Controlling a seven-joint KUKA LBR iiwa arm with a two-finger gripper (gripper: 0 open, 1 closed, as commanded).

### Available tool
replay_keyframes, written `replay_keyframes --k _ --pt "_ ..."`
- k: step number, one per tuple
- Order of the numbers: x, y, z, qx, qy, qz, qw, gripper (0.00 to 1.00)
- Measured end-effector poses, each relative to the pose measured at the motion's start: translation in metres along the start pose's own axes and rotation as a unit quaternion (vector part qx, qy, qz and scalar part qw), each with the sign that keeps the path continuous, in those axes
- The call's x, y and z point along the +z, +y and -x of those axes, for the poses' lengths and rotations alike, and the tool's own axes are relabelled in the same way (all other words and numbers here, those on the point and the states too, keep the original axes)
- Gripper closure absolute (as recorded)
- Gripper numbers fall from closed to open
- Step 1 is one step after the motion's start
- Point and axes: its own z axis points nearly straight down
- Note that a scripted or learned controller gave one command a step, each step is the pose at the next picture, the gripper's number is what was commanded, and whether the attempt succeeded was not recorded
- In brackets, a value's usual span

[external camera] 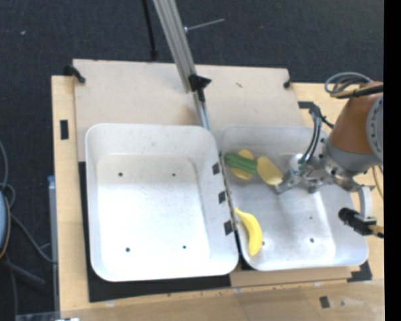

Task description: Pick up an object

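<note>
The desk (147, 92) carried two shallow white bins side by side; the left bin (154, 202) lay bare of objects, while the right bin (301, 246) held everything loose. The arm (354, 129) reached in from the right, and its gripper (289, 179) hung low over the upper middle of the right bin; whether it was released or clenched could not be told from above.

Nearest to it lay a pale yellow piece (269, 170), just to its left and almost touching, long axis running diagonally from upper left to lower right. Beyond that, against the bin's upper left wall, sat a green object (239, 160) with a yellow piece (243, 171) tucked beside it. A banana (249, 231) lay well apart, along the left wall, pointing up-down. Nothing appeared to block the short leftward reach.
</note>
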Motion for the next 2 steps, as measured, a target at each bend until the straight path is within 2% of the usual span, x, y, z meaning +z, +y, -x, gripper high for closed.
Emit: replay_keyframes --k 1,2 --pt "-0.013 0.001 0.001 0.001 0.0 0.003 1.0 1.0" --pt "-0.058 0.002 0.006 0.002 0.0 0.004 1.0 1.0"
